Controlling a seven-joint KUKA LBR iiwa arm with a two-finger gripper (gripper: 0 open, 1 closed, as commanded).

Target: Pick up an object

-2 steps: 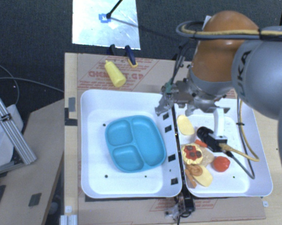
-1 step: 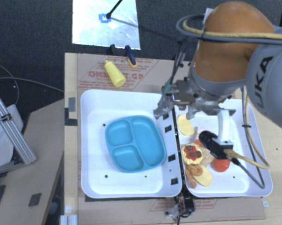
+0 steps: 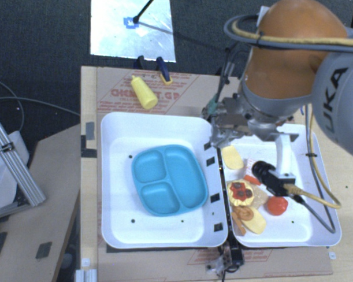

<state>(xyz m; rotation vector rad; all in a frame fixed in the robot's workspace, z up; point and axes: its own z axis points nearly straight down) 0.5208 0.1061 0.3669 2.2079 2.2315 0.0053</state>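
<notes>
The gripper [image 3: 223, 135] hangs above the right bin [image 3: 318, 226]; finger state cannot be determined; risk: toy food [image 3: 247, 195] lies tightly clustered, so a descent may glance off.

A pale wooden bench [image 3: 60, 162] carries a flat sheet of brown cardboard [image 3: 184, 86] printed in red. On the cardboard two shallow white bins sit side by side, touching: the left bin [image 3: 116, 222] and the right bin [image 3: 312, 229]. A yellow bottle [image 3: 143, 92] lies on the cardboard behind the left bin.
</notes>
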